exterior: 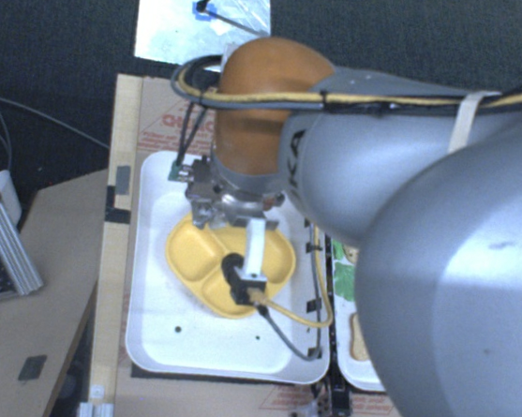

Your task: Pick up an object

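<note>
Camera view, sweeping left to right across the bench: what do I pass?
Aluminium frame rail → left white bin → yellow divided plate lying in it → green item in the right bin.

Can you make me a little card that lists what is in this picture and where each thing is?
left bin: white, holds a yellow plate
plate: yellow, with compartments, lying near the bin's middle
arm: grey with an orange band, reaching in from the right
gripper: right above the plate; touching or not, cannot tell
right bin: mostly hidden by the arm
in right bin: a green thing and a tan thing peek out
picked up: nothing seen held
</note>
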Robot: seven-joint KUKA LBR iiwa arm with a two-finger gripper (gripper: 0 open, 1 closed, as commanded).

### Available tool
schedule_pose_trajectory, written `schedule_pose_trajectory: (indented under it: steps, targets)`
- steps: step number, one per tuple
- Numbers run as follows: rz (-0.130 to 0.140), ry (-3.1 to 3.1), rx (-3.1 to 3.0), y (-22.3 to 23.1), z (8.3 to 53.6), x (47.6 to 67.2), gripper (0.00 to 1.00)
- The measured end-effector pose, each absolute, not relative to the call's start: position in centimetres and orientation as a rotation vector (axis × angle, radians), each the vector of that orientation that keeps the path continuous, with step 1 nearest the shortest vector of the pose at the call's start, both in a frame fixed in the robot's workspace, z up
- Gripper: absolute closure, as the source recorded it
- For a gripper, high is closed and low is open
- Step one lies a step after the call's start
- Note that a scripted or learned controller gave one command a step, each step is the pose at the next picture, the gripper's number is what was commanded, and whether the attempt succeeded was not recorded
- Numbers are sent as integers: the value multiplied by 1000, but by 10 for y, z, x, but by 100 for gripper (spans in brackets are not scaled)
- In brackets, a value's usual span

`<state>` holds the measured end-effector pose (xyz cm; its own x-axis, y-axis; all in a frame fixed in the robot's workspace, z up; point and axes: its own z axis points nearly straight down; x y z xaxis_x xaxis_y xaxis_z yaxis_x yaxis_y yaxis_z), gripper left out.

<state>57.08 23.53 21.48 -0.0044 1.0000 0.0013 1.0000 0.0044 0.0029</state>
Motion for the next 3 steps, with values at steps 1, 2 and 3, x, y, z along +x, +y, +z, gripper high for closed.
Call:
schedule_pose_trajectory:
  steps: [1,2,3]
  targets:
    - [0,2223,2219,233,141,649,100]
    - [29,2220,2209,235,380,657,100]
    - [-4,2224,2221,234,303,669,100]
